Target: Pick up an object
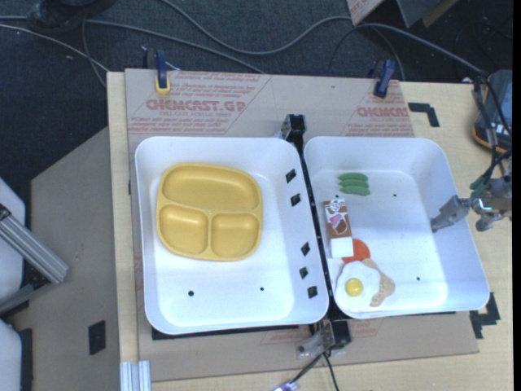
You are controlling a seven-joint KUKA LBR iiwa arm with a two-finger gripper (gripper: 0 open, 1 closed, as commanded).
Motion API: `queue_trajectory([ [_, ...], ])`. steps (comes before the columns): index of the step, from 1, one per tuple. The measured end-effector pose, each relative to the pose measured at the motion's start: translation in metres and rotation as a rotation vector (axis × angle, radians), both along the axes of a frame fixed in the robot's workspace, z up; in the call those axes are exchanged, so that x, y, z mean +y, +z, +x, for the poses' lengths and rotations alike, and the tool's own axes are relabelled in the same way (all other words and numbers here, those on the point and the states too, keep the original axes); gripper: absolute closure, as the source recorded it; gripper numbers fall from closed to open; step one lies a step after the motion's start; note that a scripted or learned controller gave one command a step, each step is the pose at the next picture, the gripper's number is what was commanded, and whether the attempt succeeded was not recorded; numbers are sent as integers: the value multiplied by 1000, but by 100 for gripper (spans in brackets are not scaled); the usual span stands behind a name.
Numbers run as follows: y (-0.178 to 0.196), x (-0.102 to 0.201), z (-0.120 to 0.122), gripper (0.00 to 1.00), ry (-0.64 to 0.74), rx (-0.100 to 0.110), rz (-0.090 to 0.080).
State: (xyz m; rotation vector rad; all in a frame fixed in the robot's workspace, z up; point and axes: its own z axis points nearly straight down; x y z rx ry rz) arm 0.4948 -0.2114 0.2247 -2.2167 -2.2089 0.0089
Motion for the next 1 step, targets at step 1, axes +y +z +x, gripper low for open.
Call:
queue_trajectory([
  [1,6,0,3,0,4,-12,-4],
])
